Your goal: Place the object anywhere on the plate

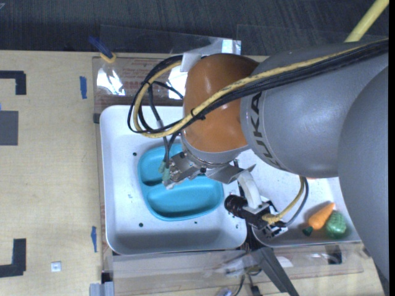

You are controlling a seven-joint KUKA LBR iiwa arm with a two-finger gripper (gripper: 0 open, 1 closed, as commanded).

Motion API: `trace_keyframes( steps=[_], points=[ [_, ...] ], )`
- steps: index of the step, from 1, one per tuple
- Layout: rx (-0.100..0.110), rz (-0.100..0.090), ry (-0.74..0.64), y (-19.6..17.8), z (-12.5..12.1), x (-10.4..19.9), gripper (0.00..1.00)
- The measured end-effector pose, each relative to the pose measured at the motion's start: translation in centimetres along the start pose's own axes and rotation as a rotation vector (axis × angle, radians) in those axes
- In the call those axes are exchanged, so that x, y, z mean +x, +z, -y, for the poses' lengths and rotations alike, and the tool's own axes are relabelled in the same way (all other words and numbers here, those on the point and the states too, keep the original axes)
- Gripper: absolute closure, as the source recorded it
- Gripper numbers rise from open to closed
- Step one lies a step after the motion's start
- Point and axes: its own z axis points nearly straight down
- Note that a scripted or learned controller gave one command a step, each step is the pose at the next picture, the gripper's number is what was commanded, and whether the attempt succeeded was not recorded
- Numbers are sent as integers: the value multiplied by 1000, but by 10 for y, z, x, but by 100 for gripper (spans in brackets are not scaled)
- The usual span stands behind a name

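plate (185, 199): a blue plate lies in the left white bin, near the middle of its floor, toward the side closest to the right bin. its rim reads as two rounded lobes, one upper left, one broader lower right.
object: a small carrot (320, 216), orange, lies in the right white bin, beside a green piece. it is well apart from the plate, with the wall between the bins in between.
gripper (170, 172): it hangs over the plate's upper part, a metal cluster just under the wrist. the view cannot tell whether it is spread or pressed together, and nothing can be made out held in it.
arm (308, 110): the grey body reaches in from the right and fills the upper right of the view. it ends in the orange band (213, 103), which sits above the left bin's far half, with the wrist pointing down toward the plate.
cables (154, 110): black and yellow cables loop off the band to the left and run back along the grey arm. another loop hangs near a black fitting (241, 207) by the bins' shared wall.
left bin (117, 165): white, shallow, holding the plate.
right bin (290, 239): its near rim and a corner of the floor show below the arm.
green piece (336, 225): touching or just beside the carrot.
bench (49, 165): pale wood with black corner marks and bits of blue tape.
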Motion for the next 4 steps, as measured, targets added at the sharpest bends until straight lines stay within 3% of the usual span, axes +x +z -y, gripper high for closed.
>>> trace_keyframes(
  steps=[1, 2, 3, 4],
  points=[
    [-5, 1, -59, -138, 36, -45, 100],
    [5, -1, -255, -51, -67, -26, 100],
    [-2, 1, -176, -71, -101, -36, 100],
    [7, -2, -409, 0, -82, -28, 100]
  ],
)
